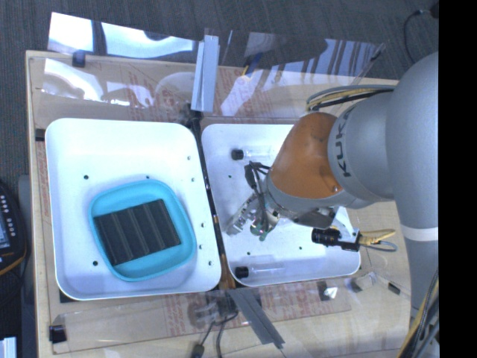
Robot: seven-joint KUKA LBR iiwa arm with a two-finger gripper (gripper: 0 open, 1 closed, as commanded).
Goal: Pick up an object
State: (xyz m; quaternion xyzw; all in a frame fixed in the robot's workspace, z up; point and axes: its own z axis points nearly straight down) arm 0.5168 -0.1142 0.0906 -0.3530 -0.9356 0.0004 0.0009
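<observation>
My gripper (250,224) hangs low over the middle of the right bin (223,170), under the orange wrist band. A small green-tinted bit shows at its tip, too small to identify. A small black object (237,154) lies near the bin's back left, apart from the gripper. A clear tube-like object (261,269) lies along the front wall of the same bin. In the left bin (67,162) sits a light blue dish (141,230) with a dark ridged insert.
The grey arm covers the right half of the right bin. A metal divider post (204,73) stands behind the gap between the bins. Clear plastic sheeting (298,73) lies behind both bins.
</observation>
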